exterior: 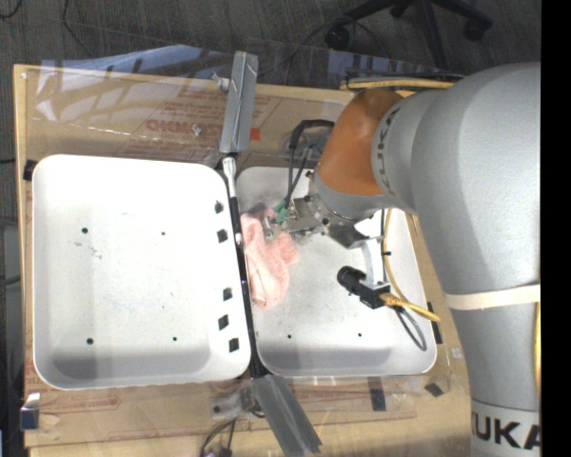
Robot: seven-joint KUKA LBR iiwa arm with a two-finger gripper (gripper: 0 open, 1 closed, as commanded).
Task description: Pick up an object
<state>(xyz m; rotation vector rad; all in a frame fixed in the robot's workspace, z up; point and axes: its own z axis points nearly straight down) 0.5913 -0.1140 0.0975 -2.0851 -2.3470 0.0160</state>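
Reaching into the right bin for the pink cloth

My pincer (284,215) sits low at the crumpled pink cloth's (268,260) top edge, by the divider; whether it's open or closed, I cannot tell.

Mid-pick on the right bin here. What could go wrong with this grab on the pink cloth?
1. The pink cloth lies bunched against the right bin's left wall by the divider, so a finger may hit the wall on descent.
2. The gripper sits over the cloth's upper end, not its middle; it may pinch one fold that slips out.
3. The black cable hangs low over the bin and might snag.
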